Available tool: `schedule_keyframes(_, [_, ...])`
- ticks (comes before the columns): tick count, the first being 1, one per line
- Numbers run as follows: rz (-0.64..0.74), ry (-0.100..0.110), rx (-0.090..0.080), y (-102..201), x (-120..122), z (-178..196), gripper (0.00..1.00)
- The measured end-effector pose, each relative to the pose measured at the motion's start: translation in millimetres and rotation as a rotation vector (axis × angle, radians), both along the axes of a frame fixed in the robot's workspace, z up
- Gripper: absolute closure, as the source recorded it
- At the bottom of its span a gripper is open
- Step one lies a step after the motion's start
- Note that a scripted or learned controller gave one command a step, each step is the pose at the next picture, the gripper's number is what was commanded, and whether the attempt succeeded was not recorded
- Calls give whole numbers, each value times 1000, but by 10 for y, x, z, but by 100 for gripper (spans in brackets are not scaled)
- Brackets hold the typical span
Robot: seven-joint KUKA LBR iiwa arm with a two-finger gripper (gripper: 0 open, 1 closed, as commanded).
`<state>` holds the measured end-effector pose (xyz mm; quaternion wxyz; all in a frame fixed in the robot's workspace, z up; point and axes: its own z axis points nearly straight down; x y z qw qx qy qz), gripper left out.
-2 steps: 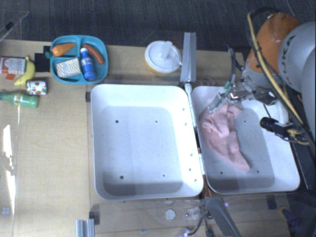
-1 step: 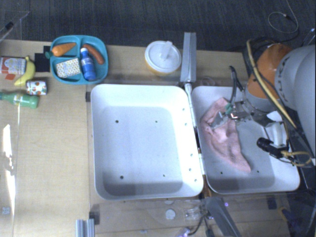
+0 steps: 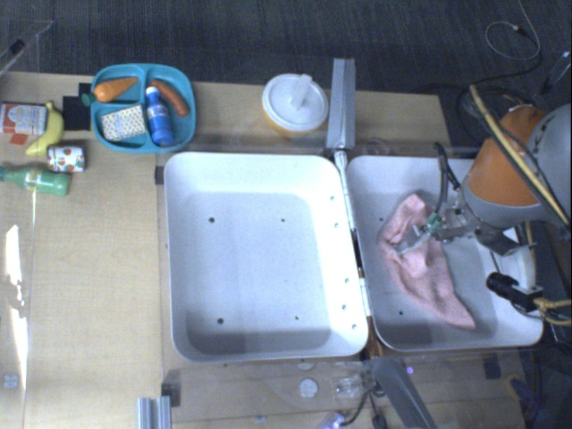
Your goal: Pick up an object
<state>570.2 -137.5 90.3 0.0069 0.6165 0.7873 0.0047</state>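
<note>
Camera view: pink cloth (image 3: 427,271) lies crumpled in the right bin (image 3: 518,329), spread from the upper middle down toward the lower right. Gripper (image 3: 420,233) is down at the cloth's upper part, fingers narrow, and a fold of fabric looks pinched between them. My read: grasp probably made, lift not done, since most of the cloth rests flat on the bin floor. Left to do: raise it clear. Risk: thin pinch may slip on the way up. Left bin (image 3: 179,266) has nothing the gripper is near. Off to the upper left, well apart: blue tray (image 3: 183,114) of toy food, white lidded cup (image 3: 295,104).
</note>
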Motion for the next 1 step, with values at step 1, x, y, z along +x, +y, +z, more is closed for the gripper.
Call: schedule_keyframes(1, [-28, 4, 0, 7, 167, -8, 0])
